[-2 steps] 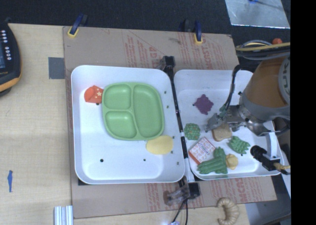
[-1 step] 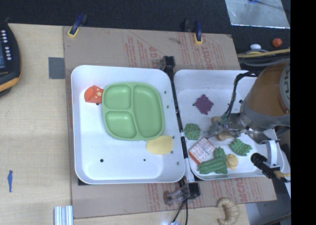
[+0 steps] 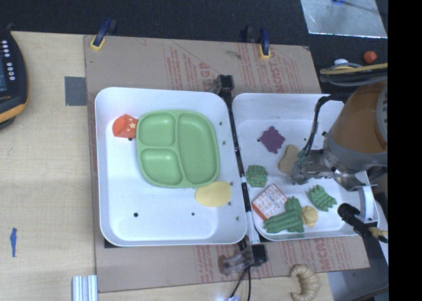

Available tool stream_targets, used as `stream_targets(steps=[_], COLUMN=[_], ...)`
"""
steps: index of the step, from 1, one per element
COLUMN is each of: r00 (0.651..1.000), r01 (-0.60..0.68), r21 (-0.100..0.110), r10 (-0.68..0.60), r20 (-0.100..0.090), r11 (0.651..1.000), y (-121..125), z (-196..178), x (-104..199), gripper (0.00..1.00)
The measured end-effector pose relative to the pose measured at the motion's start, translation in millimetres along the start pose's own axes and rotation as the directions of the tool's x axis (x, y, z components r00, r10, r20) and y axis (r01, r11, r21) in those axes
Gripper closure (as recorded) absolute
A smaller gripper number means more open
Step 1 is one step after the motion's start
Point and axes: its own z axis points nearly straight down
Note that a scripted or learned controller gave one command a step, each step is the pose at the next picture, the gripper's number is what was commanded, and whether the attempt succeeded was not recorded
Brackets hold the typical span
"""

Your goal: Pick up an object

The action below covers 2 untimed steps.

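The right bin (image 3: 254, 105) holds several small toys: a purple piece (image 3: 271, 139), a tan piece (image 3: 288, 158), a round green piece (image 3: 256, 175), a red-and-white card-like box (image 3: 268, 201), a long green piece (image 3: 285, 220), a small yellow piece (image 3: 308, 215) and a ribbed green piece (image 3: 321, 197). My gripper (image 3: 302, 169) hangs low in this bin, just right of the tan piece and close to it. The arm comes in from the right and covers the bin's right side.
The left bin (image 3: 112, 214) carries a green divided plate (image 3: 178, 148), a red toy (image 3: 124, 126) at the plate's left and a yellow toy (image 3: 213, 194) below it. A tan curled object (image 3: 304, 282) lies outside the bins at the front.
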Motion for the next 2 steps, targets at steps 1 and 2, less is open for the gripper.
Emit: stream_targets(steps=[1, 2], r00=[1.0, 1.0], r01=[0.001, 0.003], r21=[0.001, -0.009], r10=[-0.001, -0.003], r20=[0.0, 0.001], r11=[1.0, 1.0], y=[-0.2, 75.3], z=[0.5, 8.0], x=[0.1, 27.0], gripper=[0.0, 0.0])
